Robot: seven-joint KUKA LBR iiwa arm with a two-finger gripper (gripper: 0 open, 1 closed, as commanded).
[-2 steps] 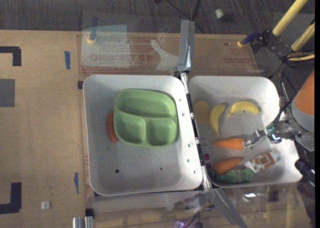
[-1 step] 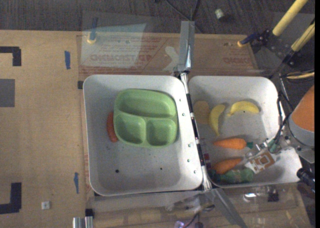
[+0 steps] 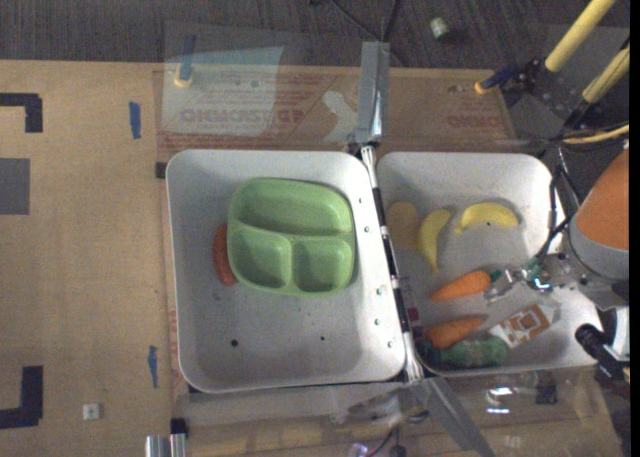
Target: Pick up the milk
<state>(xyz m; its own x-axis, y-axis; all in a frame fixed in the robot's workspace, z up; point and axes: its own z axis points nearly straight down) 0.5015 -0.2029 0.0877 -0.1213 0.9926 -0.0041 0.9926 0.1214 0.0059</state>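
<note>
White bins: two shallow plastic bins (image 3: 190, 245) sit side by side on a tan bench (image 3: 80, 245); the left one bears a green divided plate (image 3: 292, 237) with an orange sausage-shaped toy (image 3: 222, 255) at its left edge.
Milk: a small white-and-brown carton (image 3: 526, 324) lies flat near the front right of the right bin (image 3: 470, 167), tilted at a diagonal.
Neighbours: two orange toy carrots (image 3: 461, 286) lie to the carton's left, one above the other, a green toy vegetable (image 3: 474, 351) sits along the front wall, and yellow banana-like pieces (image 3: 487, 215) lie toward the back.
Arm: the grey arm with the orange band (image 3: 610, 210) reaches in from the right edge, above the right bin.
Claw: the two-finger gripper (image 3: 520, 276) hangs just behind the carton, apart from it; I cannot tell how its tips are set, and nothing shows between them.
Handling: likely a light, hollow toy carton, stiff enough for a modest pinch, with smooth faces that may slip.
Hold: judged best across the two long sides of the body, after turning the wrist to match its diagonal.
Risk: the lower carrot lies near, so a wide approach could nudge it.
</note>
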